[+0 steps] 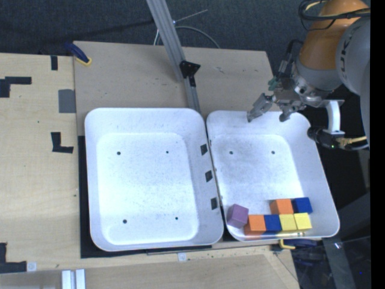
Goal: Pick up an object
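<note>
Arm reaches in from the right, claw (268, 114) spread wide and holding nothing above the right bin's (313, 161) far rim, well apart from the blocks (278, 217) clustered along its near edge.

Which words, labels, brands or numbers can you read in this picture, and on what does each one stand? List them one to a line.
None can be read.
The coloured blocks in the right bin have plain faces.
The black tape marks on the bench are shapes, not letters.
The arm and gripper show no legible label.
</note>
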You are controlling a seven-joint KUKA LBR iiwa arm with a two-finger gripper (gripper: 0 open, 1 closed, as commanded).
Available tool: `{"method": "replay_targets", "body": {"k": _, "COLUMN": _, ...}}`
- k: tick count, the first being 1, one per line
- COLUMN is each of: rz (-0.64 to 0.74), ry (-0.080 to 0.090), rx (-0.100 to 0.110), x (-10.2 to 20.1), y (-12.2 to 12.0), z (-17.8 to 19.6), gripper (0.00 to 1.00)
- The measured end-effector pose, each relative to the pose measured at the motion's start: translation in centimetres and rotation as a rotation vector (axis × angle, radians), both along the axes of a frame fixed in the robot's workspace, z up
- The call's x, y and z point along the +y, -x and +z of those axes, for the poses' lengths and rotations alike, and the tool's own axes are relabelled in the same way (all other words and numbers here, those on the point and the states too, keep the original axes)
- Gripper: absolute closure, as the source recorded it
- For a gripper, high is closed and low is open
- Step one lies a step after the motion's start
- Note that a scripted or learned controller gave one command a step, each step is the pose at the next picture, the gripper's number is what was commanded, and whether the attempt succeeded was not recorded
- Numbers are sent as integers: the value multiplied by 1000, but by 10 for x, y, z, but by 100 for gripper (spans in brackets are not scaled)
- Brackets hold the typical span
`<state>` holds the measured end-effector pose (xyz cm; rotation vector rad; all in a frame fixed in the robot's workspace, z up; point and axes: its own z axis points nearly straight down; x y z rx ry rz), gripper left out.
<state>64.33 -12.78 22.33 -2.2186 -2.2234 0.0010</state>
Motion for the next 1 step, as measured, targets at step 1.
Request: {"method": "replay_targets", "body": {"k": 1, "rz": 0, "ry": 1, "rx": 6, "x": 4, "y": -13, "z": -68, "gripper": 0}}
